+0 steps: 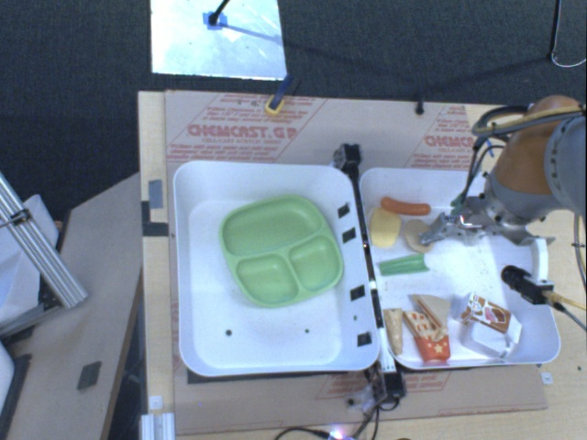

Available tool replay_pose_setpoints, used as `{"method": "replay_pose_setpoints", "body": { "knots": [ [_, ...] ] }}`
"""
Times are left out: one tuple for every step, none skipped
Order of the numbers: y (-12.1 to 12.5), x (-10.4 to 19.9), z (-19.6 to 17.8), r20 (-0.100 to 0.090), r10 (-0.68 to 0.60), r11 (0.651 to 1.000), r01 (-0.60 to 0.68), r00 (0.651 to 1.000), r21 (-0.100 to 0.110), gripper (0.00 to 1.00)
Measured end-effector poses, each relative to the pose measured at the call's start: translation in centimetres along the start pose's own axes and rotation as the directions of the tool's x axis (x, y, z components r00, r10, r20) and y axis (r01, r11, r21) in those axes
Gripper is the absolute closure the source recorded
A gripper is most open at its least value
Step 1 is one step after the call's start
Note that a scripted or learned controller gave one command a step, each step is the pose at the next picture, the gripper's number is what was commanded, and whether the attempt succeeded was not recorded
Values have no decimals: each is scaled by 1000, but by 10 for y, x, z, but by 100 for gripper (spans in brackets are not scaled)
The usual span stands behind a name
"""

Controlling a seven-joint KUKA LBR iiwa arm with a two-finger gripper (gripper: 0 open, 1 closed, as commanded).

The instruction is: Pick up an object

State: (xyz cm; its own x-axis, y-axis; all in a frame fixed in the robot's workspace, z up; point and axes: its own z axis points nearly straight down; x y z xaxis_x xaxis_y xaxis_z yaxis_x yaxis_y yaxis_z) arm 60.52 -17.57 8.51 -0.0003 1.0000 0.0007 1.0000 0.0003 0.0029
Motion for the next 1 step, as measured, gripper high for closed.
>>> {"method": "replay_pose_setpoints", "body": {
  "knots": [
    [2,-1,-14,3,-1,1000,1,1000,-8,100]
  ]
}}
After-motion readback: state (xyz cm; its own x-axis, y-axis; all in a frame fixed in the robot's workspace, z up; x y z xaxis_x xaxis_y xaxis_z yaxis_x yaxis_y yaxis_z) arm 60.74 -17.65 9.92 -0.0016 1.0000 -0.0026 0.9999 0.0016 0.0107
